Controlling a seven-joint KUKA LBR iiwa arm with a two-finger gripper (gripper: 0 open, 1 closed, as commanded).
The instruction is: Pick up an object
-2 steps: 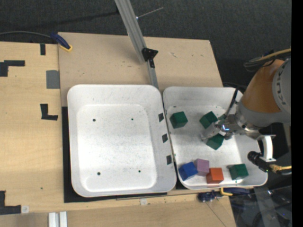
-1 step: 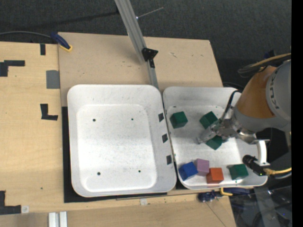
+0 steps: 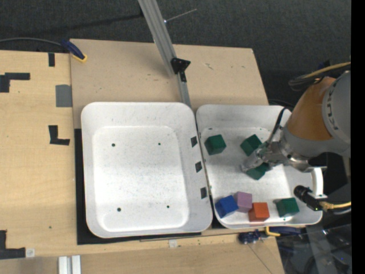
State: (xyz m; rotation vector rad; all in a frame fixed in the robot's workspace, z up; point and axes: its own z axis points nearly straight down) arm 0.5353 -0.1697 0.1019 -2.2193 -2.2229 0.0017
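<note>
Two shallow white bins are sitting side by side on a light wooden table (image 3: 34, 170), which is resting over dark grey carpet (image 3: 274, 16) at the far side. Nearest the camera, along the front wall of the right bin (image 3: 236, 114), a blue block (image 3: 226, 205), a purple block (image 3: 244, 200), an orange block (image 3: 259, 211) and a green block (image 3: 287, 206) are lying in a row, the first three touching. The left bin (image 3: 137, 170) is showing only its speckled floor. Farther back, a green cube (image 3: 215, 144) is lying apart near the bin's middle. A metal pole (image 3: 162, 36) is slanting across the far table edge. The arm, grey with an orange band (image 3: 311, 116), is reaching in from the right, wrist angled down. Its jaws (image 3: 255, 163) are hovering low between two dark green blocks, one (image 3: 250, 144) just behind and one (image 3: 258, 172) just beneath; whether they are open, or gripping either block, cannot be told.
</note>
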